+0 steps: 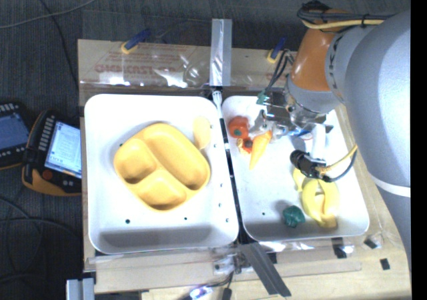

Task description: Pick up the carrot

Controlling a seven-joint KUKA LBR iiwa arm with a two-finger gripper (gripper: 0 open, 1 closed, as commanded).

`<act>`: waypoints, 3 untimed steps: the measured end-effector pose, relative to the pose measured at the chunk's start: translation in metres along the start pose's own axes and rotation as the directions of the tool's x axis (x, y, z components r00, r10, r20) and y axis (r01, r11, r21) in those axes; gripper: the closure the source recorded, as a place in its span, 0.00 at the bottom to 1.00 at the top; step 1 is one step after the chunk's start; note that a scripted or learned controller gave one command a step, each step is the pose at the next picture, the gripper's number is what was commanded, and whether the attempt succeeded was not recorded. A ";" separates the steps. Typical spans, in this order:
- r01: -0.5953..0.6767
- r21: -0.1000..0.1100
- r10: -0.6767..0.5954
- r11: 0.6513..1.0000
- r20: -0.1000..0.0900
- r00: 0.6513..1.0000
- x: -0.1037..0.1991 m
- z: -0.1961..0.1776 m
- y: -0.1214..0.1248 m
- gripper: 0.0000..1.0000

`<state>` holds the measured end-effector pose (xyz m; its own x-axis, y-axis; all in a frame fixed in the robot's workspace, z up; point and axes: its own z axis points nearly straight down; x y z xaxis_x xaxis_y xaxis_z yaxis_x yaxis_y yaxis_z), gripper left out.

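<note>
The orange carrot [258, 148] lies at a slant in the right bin [347, 225], near its left wall, thick end up and tip pointing down-left. My gripper [272, 123] sits right over the carrot's thick end, touching or nearly touching it. The wrist and its orange band hide how the gripper meets the carrot. The arm comes in from the upper right.
In the right bin a red tomato-like piece [237, 125] lies just left of the carrot, a yellow banana [317, 203] at the lower right, and a small green thing [291, 216] beside it. The left bin [100, 225] holds a yellow divided plate [161, 165] and a pale piece [201, 131].
</note>
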<state>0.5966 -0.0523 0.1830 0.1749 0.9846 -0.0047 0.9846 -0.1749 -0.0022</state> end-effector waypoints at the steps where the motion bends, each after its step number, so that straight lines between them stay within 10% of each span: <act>1: 0.024 0.002 -0.024 1.000 -0.002 1.000 -0.080 0.035 -0.018 1.00; 3: -0.040 0.001 0.040 0.999 0.000 0.999 -0.055 -0.031 0.020 1.00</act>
